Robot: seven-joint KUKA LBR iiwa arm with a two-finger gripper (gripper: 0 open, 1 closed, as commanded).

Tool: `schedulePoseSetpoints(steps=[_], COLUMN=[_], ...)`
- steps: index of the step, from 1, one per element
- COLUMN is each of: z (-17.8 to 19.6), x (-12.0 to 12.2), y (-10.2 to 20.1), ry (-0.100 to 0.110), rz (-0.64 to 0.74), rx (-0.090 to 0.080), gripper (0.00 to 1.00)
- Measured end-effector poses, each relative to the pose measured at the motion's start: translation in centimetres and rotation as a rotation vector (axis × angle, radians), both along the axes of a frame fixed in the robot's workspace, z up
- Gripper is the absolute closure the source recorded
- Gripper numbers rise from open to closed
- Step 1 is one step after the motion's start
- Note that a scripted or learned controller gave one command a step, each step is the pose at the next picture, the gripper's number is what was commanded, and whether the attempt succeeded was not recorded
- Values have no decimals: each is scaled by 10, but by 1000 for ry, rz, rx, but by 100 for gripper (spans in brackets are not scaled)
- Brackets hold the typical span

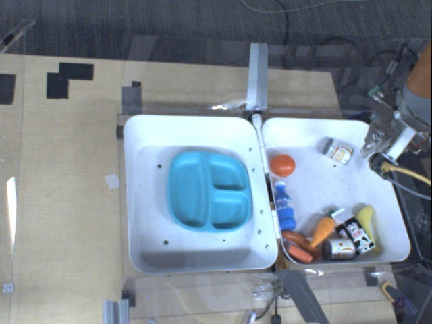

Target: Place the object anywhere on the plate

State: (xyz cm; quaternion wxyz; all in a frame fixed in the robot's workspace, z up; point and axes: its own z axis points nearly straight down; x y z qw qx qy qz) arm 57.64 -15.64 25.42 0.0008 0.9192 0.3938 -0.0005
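Observation:
A blue divided plate (207, 190) lies in the middle of the left white bin (145, 181). The right bin (324, 181) holds the loose objects: an orange-red ball (283, 164), a small tilted can (337, 151), a blue bottle (285, 208), a carrot (322, 230), a red sausage (297, 243), a yellow banana (365, 216), a black-and-white item (358, 233) and a dark can (339, 249). My gripper (375, 146) hangs over the right bin's far right edge, just right of the small can, with nothing seen in it.
A metal post (258, 73) stands behind the seam between the bins. A cable (405, 174) trails from the wrist over the right bin's edge. Most objects crowd the right bin's near corner.

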Motion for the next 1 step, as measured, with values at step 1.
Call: schedulePoseSetpoints(steps=[1], z=[3], x=[16], y=[89], ry=[-2], rz=[82], rx=[2], gripper=[100])
